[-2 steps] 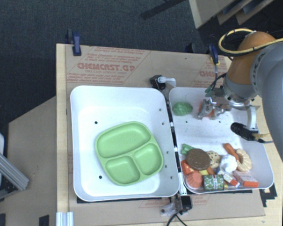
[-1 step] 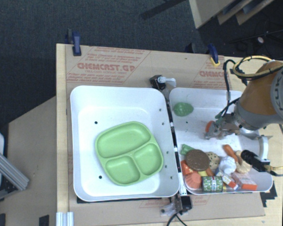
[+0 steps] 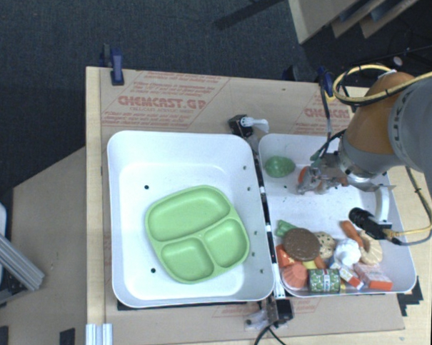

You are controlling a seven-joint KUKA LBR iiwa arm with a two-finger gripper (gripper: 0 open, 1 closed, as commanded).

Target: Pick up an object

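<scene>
1. Camera view looks down on two white bins side by side, with the grey and orange arm reaching in from the right.
2. Its pincer hangs low over the upper part of the right bin; whether it is open, or grips anything, cannot be told.
3. A small green round piece lies just to the left of the pincer, apart from it.
4. Toy food is heaped below the pincer at the bin's near end: a brown disc, a green can, orange and red bits.
5. Farther left of the pincer, the left bin holds a green divided plate.
</scene>
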